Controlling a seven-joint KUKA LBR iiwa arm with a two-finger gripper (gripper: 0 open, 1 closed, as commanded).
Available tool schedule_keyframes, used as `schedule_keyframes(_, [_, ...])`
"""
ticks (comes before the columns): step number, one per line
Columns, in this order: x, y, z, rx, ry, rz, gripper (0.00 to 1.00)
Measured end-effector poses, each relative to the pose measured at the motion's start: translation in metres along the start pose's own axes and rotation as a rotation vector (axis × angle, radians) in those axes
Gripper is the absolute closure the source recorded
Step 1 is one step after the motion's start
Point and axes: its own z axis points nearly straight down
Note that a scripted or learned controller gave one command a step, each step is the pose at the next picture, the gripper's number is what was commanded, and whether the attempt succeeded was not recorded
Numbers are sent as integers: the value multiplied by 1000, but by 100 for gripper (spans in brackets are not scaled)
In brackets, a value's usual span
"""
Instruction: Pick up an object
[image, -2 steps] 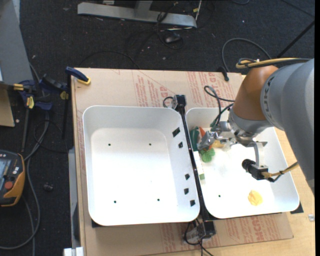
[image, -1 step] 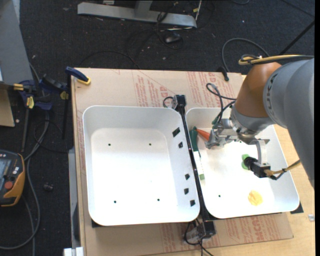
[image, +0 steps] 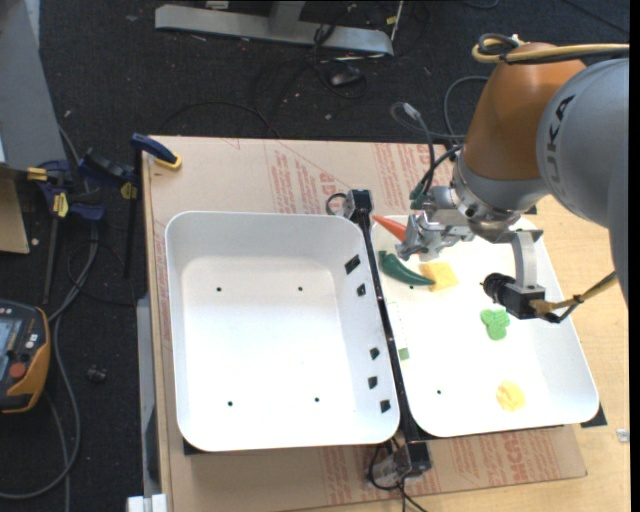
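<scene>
The right bin (image: 560, 395) holds several small things. A dark green curved piece (image: 404, 271) lies near its far left corner, with a yellow block (image: 440, 274) just right of it. An orange-red piece (image: 389, 225) pokes out at the far rim. A bright green lump (image: 494, 322) sits mid-bin and a yellow lump (image: 510, 396) lies near the front. My gripper (image: 428, 240) hangs over the far left part of this bin, just above the dark green piece and the yellow block. Nothing shows between its fingers.
The left bin (image: 270, 330) stands beside the right one, with black clips (image: 375, 350) along the shared rim. A tiny green chip (image: 404, 353) lies near that rim. The big grey and orange arm (image: 540, 120) overhangs the right bin's far side. Clamps and cables lie left of the bench.
</scene>
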Motion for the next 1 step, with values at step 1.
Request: schedule_keyframes(1, [-54,25,37,16,-3,17,100])
